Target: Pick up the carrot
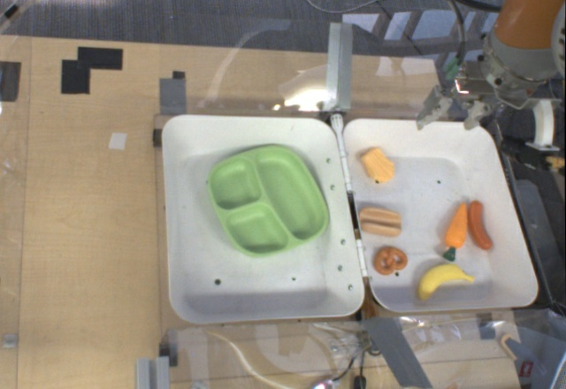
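An orange carrot (456, 226) with a small green tip lies in the right bin (416, 175), near its right side, right beside a red sausage (479, 225). My gripper (452, 114) hangs above the bin's far rim, up and slightly left of the carrot and well apart from it. Its two fingers are spread wide and hold nothing.
The right bin also holds a yellow cheese wedge (378, 165), a hot dog (379, 221), a pretzel-like pastry (389, 260) and a banana (443, 280). A green divided plate (266, 198) sits in the left bin (195, 281). A metal post (340, 69) stands between the bins at the back.
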Tool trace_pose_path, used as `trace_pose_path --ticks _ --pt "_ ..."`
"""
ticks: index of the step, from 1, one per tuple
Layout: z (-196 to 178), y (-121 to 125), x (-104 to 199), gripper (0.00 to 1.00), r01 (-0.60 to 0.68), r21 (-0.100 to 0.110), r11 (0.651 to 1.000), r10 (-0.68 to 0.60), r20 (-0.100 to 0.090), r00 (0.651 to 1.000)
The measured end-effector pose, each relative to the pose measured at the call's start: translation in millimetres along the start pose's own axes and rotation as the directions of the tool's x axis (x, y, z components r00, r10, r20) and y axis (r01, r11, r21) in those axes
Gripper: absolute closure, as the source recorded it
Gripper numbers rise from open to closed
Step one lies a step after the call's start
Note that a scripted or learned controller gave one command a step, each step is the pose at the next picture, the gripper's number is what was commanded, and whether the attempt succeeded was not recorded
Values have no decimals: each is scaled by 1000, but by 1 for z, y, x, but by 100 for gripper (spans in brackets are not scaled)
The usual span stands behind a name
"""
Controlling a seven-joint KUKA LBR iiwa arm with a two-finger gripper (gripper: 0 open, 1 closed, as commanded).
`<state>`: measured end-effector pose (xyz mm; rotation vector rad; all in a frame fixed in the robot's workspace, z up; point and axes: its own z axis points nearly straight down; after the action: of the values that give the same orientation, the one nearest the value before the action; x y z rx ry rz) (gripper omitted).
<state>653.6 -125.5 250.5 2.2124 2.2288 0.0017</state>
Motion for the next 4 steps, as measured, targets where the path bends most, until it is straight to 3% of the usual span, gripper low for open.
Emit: trace_pose_path --ticks 1,2,3,4 --pt "90 -66 -22 0 93 2 996 -93 0 996" --pt "85 -93 -68 0 67 0 998 -67 0 998" --pt "156 -99 -78 0 30 -3 1000 -30 1 1000" --pt "147 -97 -77 100 30 -5 1000 -30 1 1000"
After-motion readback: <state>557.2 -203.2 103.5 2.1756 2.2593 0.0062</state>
